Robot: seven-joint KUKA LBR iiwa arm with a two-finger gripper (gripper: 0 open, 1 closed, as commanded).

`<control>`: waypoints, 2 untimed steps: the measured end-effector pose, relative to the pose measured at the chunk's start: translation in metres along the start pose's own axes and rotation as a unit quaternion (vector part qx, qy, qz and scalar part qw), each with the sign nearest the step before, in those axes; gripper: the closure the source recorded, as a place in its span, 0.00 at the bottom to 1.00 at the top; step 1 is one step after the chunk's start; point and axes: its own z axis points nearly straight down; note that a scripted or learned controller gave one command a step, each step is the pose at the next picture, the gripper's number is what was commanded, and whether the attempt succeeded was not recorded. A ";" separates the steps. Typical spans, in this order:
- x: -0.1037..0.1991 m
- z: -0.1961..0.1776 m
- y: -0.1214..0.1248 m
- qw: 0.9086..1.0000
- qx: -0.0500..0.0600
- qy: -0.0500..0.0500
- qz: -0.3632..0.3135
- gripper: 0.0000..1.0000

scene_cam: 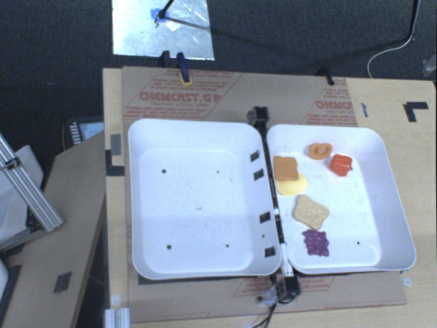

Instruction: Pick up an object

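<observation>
Two white bins sit side by side on the bench [225,94], touching along a shared middle edge. By size, the left bin [147,203] comes first and holds no items; the right bin [389,203] is a little narrower and carries all the small pieces. Largest of these is the toast [311,212], a tan slice lying near the bin's centre with its long axis running slantwise from upper left to lower right. Next is the orange block [285,167], close to the dividing edge, touching the yellow piece [292,186] just below it. Then the grapes [315,242], a purple cluster just below the toast, followed by the red pepper [341,164] and the orange ring [319,150], which lie near each other at the far side of the bin. Any of these could serve as the pick. Since the arm enters from the right, I judge the pepper and ring the nearest targets, with open floor around them. How the fingers stand cannot be told from this frame.
</observation>
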 end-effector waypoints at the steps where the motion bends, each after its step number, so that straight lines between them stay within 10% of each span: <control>1: 0.001 -0.004 -0.001 1.000 0.005 0.002 -0.002 1.00; 2: 0.064 -0.024 0.035 1.000 0.006 0.004 -0.003 1.00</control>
